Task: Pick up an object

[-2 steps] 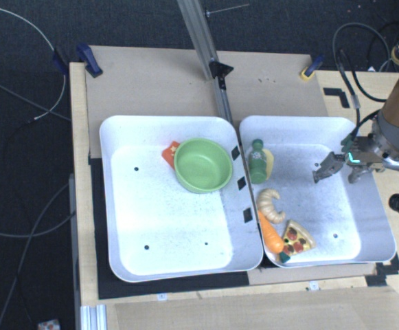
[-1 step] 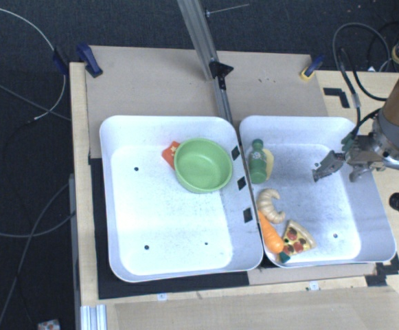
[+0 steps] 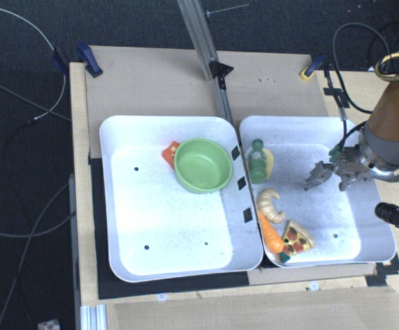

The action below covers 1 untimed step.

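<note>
Candidate objects sit in a cluster along the left wall of the right shallow white bin (image 3: 364,253): a small green plastic bottle (image 3: 257,161) standing at the top with a pale yellow piece (image 3: 270,161) just behind it; below that a tan croissant-shaped toy (image 3: 270,205); then an orange toy carrot (image 3: 272,236) lying along the wall; and a toy pizza slice with red and green toppings (image 3: 297,239) touching the carrot's lower end, near the bin's front corner.

Two-finger gripper (image 3: 321,177) hangs over the bare middle of the same bin, well apart from the cluster, to its right. Nothing between its fingers; whether they are spread or closed cannot be made out. Grey arm with orange band (image 3: 395,112) enters from the right.

Left shallow white bin (image 3: 151,253): a round light-green plastic bowl (image 3: 202,165) near the top right, upright, with a small red-orange object (image 3: 169,154) touching its left rim, partly hidden.
</note>
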### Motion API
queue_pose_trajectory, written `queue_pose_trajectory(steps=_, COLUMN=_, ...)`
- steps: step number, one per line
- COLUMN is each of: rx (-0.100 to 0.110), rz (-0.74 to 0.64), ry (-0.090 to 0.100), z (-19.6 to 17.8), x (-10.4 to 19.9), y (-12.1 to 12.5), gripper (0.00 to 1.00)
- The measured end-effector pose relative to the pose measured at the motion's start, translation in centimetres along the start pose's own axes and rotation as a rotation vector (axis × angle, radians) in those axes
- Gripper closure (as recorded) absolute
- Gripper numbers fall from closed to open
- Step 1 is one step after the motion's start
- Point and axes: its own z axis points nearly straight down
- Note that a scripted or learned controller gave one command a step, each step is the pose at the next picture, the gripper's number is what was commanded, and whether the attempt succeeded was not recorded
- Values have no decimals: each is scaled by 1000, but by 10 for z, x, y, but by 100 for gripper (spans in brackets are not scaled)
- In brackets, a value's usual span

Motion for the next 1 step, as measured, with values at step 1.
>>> queue_pose_trajectory(steps=1, rx=1, rz=1, ry=1, z=44, x=-2, y=2, gripper=0)
